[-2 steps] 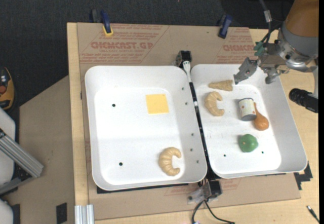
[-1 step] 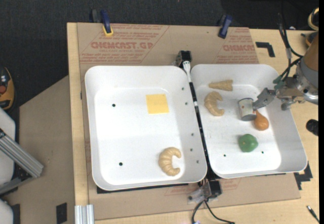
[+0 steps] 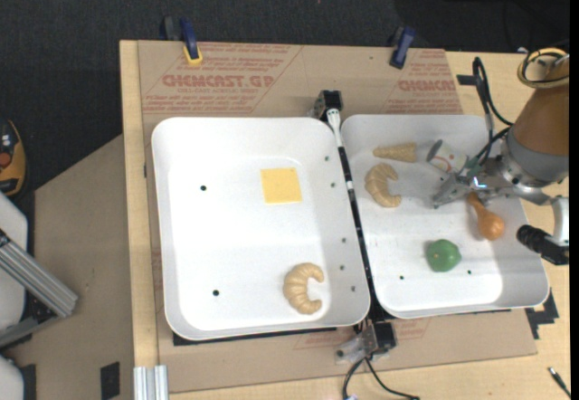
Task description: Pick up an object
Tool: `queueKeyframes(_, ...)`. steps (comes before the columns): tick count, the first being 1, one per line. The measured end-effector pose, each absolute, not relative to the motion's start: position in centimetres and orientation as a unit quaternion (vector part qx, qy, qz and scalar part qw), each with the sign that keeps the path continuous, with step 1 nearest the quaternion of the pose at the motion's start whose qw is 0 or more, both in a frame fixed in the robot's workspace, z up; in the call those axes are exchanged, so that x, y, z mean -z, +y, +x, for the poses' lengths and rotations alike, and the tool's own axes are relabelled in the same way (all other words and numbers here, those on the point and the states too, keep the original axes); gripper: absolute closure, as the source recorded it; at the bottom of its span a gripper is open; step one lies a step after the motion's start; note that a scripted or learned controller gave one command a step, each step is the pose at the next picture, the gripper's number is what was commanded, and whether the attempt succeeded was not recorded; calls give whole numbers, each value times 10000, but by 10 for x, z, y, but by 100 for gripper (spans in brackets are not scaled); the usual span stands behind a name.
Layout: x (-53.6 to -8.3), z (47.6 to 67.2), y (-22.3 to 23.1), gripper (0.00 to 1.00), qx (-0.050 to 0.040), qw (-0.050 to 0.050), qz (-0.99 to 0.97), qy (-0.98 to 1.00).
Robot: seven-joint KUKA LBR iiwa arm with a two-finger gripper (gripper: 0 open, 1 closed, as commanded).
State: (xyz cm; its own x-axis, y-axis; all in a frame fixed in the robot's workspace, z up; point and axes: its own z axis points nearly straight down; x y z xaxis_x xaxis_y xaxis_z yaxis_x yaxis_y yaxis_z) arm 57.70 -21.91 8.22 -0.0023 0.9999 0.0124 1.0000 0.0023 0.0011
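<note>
Closest lay a croissant (image 3: 304,288) in the left bin (image 3: 181,208). Over the right bin (image 3: 407,291) my gripper (image 3: 443,176) hung, fingers spread, pinching nothing. The second croissant (image 3: 384,185) sat just beside them. I judged I should centre over it, then lower before closing.

Lab; clamped cardboard (image 3: 298,72), cables (image 3: 484,104)

My gripper (image 3: 450,183) hangs in the right bin (image 3: 412,294), between a croissant (image 3: 384,184) and a carrot (image 3: 486,217).
</note>
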Motion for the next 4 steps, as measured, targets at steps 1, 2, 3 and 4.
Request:
queueKeyframes(1,-96,576,-221,100,16,4,-7064,-7078)
queueKeyframes(2,-205,623,-165,100,48,-65,-7041,-7101)
queueKeyframes(3,-243,643,-116,100,22,-32,-7053,-7089)
queueKeyframes(4,-198,636,-12,100,-2,44,-7034,-7107)
